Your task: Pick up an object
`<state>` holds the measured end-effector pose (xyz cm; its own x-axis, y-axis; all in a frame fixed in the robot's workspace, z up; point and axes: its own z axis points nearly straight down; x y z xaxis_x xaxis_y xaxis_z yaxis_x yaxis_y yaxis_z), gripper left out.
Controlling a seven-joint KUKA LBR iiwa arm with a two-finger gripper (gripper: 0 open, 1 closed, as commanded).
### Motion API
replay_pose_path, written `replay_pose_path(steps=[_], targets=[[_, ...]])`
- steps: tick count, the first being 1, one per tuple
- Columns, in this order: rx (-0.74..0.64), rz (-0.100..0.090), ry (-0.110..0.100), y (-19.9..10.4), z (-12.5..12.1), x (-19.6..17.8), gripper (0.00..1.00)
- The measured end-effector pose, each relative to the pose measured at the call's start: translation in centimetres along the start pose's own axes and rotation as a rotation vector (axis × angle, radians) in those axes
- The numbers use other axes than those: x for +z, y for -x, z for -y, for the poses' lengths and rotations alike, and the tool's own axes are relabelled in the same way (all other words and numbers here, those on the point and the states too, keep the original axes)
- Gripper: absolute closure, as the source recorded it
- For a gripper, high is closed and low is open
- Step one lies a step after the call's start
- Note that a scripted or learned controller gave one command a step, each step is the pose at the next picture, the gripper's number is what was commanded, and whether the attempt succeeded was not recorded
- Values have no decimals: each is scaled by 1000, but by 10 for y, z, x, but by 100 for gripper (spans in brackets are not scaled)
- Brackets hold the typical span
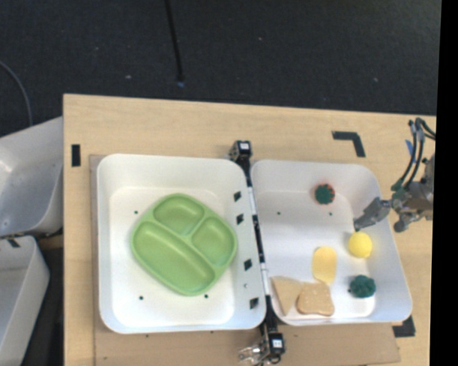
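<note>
Yellow and round, the small ball (360, 245) lies in the right bin (287, 233), close to its right wall and just under the tip of the gripper (372, 213), which makes it the likeliest thing to be picked. It looks like a smooth plastic toy fruit: probably light and stiff, with a slick skin that could squirt out of a careless pinch. A hold across its widest part, fingers closing on opposite sides, seems the safest choice.

Just left of it lies a longer yellow piece (324, 264), rounded at both ends and equally glossy. Below that sit two tan slabs like toy bread, a flat squarish one (285, 295) and a domed slice (315, 299) resting partly on it; both look matte and thin, hard to get under. A dark green bumpy lump (363, 286) sits near the lower right corner, and a small green and red knob (324, 194) stands apart near the top.

The gripper reaches in over the right wall at a slant; one grey finger shows, but whether the jaws stand apart or together cannot be told, and nothing is seen between them.

The left bin (113, 287) carries a pale green divided plate (183, 244), smooth, with three shallow compartments. Both bins rest on a light wooden bench (156, 127).
</note>
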<state>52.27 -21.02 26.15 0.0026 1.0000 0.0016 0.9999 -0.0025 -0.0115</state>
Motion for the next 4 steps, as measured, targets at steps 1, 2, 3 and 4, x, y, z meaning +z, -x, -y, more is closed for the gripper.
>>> replay_pose_path(steps=[1, 2, 3, 4], targets=[[-4, 3, 13, -1, -2, -7, 0], [-3, 3, 10, -2, -13, 42, 0], [-1, 2, 9, -2, -8, 86, 0], [-1, 2, 8, -1, -10, 149, 0]])
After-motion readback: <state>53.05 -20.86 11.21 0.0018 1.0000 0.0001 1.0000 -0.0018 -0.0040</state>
